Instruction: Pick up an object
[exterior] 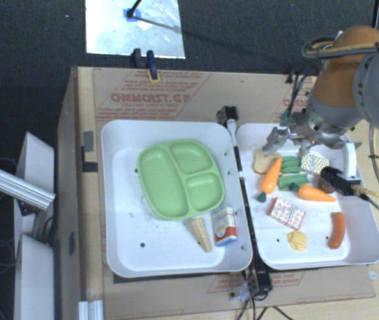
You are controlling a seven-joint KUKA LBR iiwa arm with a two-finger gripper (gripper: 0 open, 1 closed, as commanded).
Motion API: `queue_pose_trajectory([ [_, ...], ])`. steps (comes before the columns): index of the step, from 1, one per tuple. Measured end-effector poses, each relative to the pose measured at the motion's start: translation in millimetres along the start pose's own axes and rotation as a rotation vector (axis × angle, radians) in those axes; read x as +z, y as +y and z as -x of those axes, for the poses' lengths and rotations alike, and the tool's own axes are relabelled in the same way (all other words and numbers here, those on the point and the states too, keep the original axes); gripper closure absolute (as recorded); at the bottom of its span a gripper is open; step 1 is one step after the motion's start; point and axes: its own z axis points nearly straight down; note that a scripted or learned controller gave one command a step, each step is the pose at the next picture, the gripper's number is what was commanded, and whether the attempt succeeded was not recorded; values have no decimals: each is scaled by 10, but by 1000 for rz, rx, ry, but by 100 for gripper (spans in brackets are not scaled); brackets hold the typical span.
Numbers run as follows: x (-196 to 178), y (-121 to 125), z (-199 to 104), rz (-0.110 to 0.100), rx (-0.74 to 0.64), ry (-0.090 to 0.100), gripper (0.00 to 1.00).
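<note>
The pincer (290,145) hangs low over the far end of the right bin (369,235), its two fingers spread open with nothing between them. Just this side of it, the toys crowd together: an orange carrot (271,174) leaning against a green bean pod (292,178), a second carrot (316,194) just beyond the pod. That crowding is the danger. A descent here could straddle two pieces or nudge the rounded carrot aside, and it may slip out as the fingers close. The sausage (337,230), well apart from the pincer, sits cleaner.
</note>
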Motion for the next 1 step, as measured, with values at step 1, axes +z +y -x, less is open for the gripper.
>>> queue_pose_trajectory([
  [1,896,-584,267,8,-1,0,0],
])
